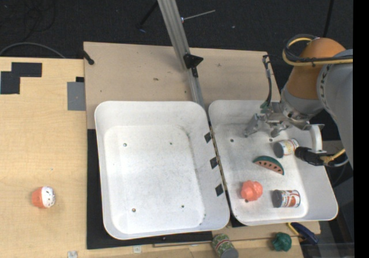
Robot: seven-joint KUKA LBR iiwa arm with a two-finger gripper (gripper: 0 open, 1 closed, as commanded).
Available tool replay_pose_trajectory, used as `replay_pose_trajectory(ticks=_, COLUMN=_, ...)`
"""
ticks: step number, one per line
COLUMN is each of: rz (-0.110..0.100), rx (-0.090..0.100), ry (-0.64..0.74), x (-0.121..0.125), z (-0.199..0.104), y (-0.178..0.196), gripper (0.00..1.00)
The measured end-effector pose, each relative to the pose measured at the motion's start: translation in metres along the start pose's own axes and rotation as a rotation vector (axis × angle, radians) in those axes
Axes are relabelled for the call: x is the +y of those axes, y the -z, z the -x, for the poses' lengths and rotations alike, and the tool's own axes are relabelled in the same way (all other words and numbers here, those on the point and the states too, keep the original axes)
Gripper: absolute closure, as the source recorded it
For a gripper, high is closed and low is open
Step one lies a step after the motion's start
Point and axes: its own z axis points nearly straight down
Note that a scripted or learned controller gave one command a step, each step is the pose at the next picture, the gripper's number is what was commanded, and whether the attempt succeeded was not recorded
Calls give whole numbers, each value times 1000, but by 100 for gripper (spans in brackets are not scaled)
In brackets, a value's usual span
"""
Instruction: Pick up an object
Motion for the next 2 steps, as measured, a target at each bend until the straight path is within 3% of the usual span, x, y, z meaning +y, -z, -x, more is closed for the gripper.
replay_pose_trajectory(ticks=1, rz=7, rx=-2, ry=0, x=2, z=1, y=15, gripper=100)
replay_pose_trajectory(ticks=2, rz=14, rx=-4, ry=-1, x=0, z=-1, y=78, gripper=100)
